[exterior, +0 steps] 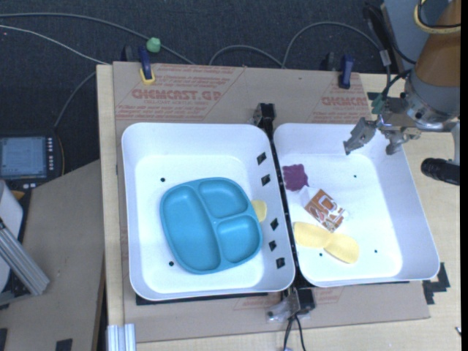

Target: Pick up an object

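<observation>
The arm comes in from the right, its orange band high at the far right corner, wrist angled down over the far edge of the right bin (409, 218). The gripper (374, 142) hangs with its two fingers spread wide — nothing between them. Below and to the left, on the bin floor, lie a purple piece (295, 176), a brown-and-white packet (325, 209) and a pale yellow banana-shaped toy (326, 241) — all well apart from the claw. In the left bin (139, 218) sits a blue divided plate (211, 224).
</observation>
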Robot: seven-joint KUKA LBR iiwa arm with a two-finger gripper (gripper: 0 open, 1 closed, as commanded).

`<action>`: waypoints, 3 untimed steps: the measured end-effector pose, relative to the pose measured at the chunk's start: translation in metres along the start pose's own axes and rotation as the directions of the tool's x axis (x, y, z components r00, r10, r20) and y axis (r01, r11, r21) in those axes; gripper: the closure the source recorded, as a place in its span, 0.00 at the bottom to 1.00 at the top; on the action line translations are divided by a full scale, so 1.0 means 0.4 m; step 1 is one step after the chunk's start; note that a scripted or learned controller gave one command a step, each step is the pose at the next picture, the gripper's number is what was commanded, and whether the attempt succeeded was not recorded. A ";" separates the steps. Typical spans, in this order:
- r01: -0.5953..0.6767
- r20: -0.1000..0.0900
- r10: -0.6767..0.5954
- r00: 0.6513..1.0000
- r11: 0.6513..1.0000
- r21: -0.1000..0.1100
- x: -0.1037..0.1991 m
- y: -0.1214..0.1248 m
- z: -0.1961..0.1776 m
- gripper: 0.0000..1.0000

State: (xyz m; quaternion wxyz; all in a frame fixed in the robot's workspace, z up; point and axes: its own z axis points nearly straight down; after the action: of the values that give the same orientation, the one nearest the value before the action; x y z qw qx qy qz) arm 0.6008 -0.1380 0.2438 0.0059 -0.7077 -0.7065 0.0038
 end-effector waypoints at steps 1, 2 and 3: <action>0.002 0.002 -0.002 1.000 1.000 -0.013 0.001 0.006 -0.018 0.00; 0.002 0.001 -0.002 1.000 1.000 -0.007 0.011 0.005 0.139 0.00; 0.002 0.000 -0.002 1.000 1.000 -0.006 0.031 -0.004 0.290 0.00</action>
State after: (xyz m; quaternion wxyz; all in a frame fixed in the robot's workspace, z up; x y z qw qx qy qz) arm 0.5976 -0.1254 0.1280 0.0039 -0.7071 -0.7071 0.0018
